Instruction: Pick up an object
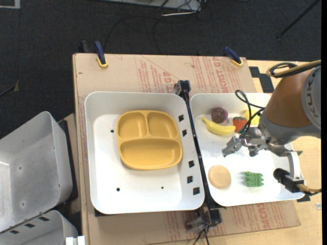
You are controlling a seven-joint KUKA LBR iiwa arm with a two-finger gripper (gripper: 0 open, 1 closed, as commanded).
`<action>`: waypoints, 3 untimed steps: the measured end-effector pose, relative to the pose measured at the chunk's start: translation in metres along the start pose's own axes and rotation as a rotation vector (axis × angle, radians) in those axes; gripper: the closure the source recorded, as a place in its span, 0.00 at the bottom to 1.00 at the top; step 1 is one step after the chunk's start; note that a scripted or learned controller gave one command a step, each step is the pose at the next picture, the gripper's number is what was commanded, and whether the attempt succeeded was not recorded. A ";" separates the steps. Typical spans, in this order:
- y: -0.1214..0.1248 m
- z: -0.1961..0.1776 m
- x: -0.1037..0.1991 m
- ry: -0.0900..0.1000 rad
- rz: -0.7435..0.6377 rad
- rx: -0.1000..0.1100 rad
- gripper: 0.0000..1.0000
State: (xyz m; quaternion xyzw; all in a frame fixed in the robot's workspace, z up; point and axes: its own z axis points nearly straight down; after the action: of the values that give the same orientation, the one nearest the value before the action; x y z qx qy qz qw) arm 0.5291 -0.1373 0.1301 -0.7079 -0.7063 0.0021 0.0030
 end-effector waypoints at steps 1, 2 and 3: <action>-0.001 0.040 0.001 0.000 -0.001 -0.003 0.00; 0.000 0.028 0.000 -0.001 0.001 -0.007 1.00; -0.002 -0.015 0.002 -0.002 -0.004 -0.011 1.00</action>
State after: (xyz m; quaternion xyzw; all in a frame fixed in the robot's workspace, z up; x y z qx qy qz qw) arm 0.5273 -0.1358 0.1450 -0.7065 -0.7077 -0.0010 -0.0017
